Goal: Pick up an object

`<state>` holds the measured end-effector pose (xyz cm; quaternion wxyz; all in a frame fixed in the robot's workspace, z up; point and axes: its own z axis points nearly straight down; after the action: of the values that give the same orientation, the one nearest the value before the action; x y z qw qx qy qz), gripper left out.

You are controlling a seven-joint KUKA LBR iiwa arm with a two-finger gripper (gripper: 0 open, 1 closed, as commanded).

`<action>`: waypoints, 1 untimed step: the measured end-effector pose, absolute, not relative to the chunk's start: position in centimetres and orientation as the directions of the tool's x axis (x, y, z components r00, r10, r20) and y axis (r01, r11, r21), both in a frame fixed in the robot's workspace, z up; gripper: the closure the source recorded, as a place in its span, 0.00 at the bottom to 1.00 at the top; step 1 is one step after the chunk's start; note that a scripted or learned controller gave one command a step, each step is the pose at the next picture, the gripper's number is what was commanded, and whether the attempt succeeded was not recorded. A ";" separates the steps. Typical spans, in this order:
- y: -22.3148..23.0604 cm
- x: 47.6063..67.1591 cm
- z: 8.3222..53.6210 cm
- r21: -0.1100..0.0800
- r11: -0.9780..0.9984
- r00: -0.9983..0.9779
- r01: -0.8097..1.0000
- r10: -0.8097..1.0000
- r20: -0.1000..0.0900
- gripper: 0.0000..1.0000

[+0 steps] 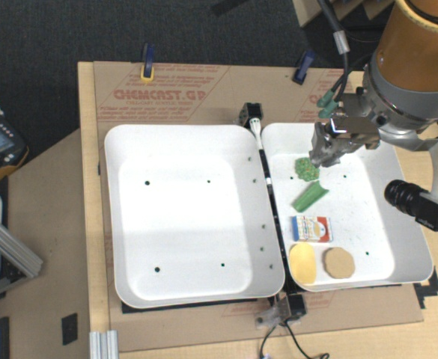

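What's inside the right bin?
The right bin holds a green lump under the gripper, a green block, a card, a yellow piece and a tan disc.

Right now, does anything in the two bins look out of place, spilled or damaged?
Nothing stands out. The right bin holds a green bushy piece, a green bar, a small printed packet, a yellow piece and a tan disc, all lying separately. The hand is just above the bushy piece.

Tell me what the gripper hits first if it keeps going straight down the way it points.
Most likely the green bumpy piece in the right bin: the gripper points down right at it. Height above it is unclear from this slant.
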<state>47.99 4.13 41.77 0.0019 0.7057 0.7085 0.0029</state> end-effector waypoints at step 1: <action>9.6 52.7 44.6 0.008 0.006 -0.006 1.000 1.000 0.001 1.00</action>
<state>52.74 9.58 44.56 0.0023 0.7051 0.7091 0.0031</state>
